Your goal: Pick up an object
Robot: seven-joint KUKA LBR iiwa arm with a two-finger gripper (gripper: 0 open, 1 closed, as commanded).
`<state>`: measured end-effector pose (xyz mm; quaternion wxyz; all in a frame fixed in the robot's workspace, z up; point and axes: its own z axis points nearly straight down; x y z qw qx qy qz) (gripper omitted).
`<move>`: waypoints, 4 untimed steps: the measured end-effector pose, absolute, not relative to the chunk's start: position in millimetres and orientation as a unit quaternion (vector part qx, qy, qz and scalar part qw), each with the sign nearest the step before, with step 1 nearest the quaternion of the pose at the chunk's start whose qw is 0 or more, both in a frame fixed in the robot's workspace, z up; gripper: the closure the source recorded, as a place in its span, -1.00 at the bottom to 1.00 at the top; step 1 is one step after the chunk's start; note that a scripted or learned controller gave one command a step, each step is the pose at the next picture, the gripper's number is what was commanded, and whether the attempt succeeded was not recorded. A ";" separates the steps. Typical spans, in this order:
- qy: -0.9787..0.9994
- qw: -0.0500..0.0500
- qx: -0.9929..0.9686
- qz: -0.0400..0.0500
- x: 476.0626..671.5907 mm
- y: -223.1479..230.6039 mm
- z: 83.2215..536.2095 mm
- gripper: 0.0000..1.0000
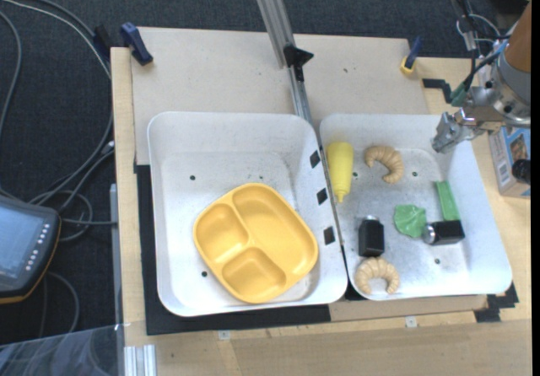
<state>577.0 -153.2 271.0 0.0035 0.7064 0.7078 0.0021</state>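
- Step in hand, by my reading: approach. The gripper (447,131) hangs at the upper right rim of the right bin (494,222), nothing between its fingers; no object lifted yet.
- Tool state: cannot tell. The metal tip is small and seen from the side, so whether it stands apart or together is unclear.
- Candidate objects all lie in the right bin. Nearest the gripper: the upper croissant (386,161), curved, tan, matte. Just left of it, the yellow bottle (340,169), smooth plastic, lying along the bin's left wall with its nozzle toward the camera.
- Mid bin: a crumpled green piece (410,220), soft-looking, beside a flat green strip (445,198) and a dark cylinder (445,233) with a shiny end, these three crowded together.
- Lower: a black block (370,237), boxy, glossy; below it the lower croissant (377,276) near the front wall.
- Left bin (169,138) holds a yellow divided tray (255,241), rounded, hard plastic, three compartments.
- Next move, as I judge it: travel inward and descend over one isolated item. The upper croissant has free space around it; the green cluster risks a muddled grasp.
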 end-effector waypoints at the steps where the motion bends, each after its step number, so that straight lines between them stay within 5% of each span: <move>1: 0.709 -0.002 0.705 0.001 563.1 -94.8 272.3 1.00; 4: 0.709 -0.003 0.705 -0.001 537.3 61.6 240.2 1.00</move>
